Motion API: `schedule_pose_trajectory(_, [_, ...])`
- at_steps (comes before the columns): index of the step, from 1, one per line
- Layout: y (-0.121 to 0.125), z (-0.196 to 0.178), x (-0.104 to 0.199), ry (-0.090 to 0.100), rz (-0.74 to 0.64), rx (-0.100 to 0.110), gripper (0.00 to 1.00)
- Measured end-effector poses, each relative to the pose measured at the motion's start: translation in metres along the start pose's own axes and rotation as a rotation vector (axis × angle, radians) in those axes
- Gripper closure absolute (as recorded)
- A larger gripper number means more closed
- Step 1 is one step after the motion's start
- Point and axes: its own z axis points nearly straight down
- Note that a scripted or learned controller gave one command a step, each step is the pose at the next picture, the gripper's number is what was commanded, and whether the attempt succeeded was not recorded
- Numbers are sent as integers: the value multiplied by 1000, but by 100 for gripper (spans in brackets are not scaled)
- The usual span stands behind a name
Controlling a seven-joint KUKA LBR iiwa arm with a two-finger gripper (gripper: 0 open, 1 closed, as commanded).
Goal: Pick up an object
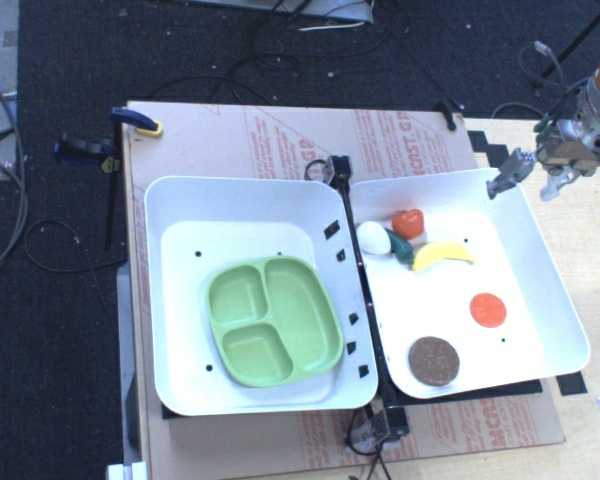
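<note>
Hung the gripper [528, 180] up high over the far right corner of the right bin [540, 268], above the rim and not down among the things. Kept the fingers [508, 173] spread apart, with nothing between them. Looked ready to go down and grab, but touched nothing yet.

Found 6 small things to pick from, all lying on the floor of the right bin. Spotted a red tomato [408, 223] near the far side, just beside a white egg [373, 237] set close to the wall between the 2 bins. Saw a yellow banana [443, 256] just in front of the tomato, with its end touching a dark green bit [400, 250], too small to name. Made this a crowded bunch, likely hard to grab from without bumping a neighbour.

Found an orange disc [488, 310] lying alone, well apart from the bunch. Found a brown cookie [434, 360] near the front wall, also alone. Seemed the easier picks, with room on each side for fingers, though both flat and low.

Held only a green plate [274, 320] with 3 sections in the left bin [180, 218], well apart from the gripper.

Rested both bins on a brown counter [240, 138], with a blue clamp [135, 120] at its far left corner. Put nothing between the gripper and the things below except the bin's sloped wall.
</note>
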Motion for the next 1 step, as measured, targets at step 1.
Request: schedule_pose_trajectory(1, [36,22,19,1,-70,2,0])
